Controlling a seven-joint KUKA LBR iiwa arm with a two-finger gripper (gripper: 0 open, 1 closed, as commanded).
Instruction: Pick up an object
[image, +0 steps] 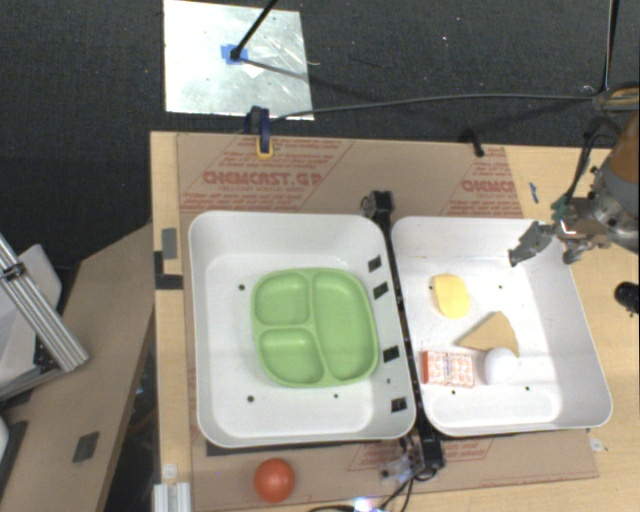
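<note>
Lying loose in right bin: yellow oval piece (451, 295) near centre, tan wedge (490, 333) just below-right of it, white ball (500, 366) touching wedge, red-and-white box (448, 369) flat beside ball.

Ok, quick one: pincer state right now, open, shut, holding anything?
Pincer: open, holding nothing, poised over the upper right part of the right bin, apart from the items in it.

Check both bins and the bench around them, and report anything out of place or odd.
One thing stands out: an orange-red ball lies on the bench outside the bins, just below the left bin's front edge. The yellow piece, tan wedge, red-and-white box and white ball lie inside the right bin.
</note>
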